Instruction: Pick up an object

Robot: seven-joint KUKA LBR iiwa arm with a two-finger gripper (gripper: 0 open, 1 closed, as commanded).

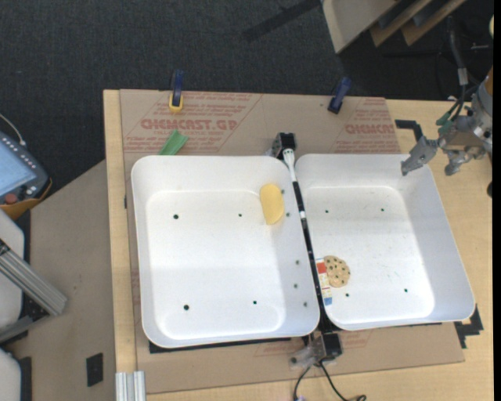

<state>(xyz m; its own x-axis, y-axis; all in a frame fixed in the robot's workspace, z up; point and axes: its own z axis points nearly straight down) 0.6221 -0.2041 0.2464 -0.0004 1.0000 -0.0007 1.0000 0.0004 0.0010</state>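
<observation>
At the frame's upper right, the grey two-finger claw (435,159) hangs spread wide and empty, the round speckled cookie (337,271) lying down-left in the right white bin (438,227).

A dark grey carpeted floor (117,47) fills the upper part of the frame and runs down the left side. The worktop (235,117) is a sheet of brown board printed with faded red lettering, held along its far edge by a yellow clamp (177,92) and a blue clamp (340,94). At the upper right stands pale wooden furniture (376,19). At the left edge sits a blue-lit screen (12,168), and below it a ribbed metal rail (31,278) slants across. The light is even and soft.
</observation>
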